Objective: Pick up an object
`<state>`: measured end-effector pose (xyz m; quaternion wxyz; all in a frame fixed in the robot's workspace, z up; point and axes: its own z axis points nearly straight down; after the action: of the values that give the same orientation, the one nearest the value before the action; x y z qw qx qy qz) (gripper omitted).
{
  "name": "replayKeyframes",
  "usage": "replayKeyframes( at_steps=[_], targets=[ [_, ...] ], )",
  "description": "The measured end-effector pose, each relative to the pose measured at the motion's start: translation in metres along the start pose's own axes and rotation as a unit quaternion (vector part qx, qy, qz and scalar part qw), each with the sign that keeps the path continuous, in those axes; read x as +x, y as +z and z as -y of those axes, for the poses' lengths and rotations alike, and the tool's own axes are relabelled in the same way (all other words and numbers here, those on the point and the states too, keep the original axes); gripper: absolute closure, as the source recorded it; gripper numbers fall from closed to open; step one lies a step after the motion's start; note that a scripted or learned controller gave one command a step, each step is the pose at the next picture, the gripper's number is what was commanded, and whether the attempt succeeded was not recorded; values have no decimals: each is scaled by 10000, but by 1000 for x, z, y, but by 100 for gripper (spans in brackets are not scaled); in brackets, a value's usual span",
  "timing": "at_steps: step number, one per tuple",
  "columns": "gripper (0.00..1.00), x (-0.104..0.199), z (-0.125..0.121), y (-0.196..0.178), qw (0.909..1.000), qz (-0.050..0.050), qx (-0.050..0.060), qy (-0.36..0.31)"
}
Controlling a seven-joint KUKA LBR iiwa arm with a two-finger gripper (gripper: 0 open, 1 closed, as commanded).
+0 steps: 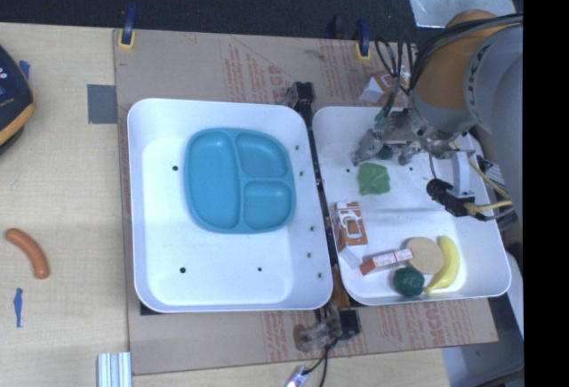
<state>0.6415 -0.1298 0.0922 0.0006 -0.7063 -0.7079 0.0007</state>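
banana [450,262] and biscuit [425,254] lie nearest in the right bin [498,287], green object [374,179] just below the gripper [384,145], jaw state untellable; descend straight, centred over it, before closing.

Bright even overhead light, soft shadows, slightly blurry

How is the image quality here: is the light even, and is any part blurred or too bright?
Camera view: light is fairly even; the left white bin looks bright but not washed out, a soft shadow lies under the blue divided plate, and the gripper looks somewhat soft.
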Motion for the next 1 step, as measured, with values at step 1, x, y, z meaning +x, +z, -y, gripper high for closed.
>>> replayKeyframes(
  at_steps=[1],
  targets=[
    [0, 13, 14, 0, 10000, 3, 13, -13]
  ],
)
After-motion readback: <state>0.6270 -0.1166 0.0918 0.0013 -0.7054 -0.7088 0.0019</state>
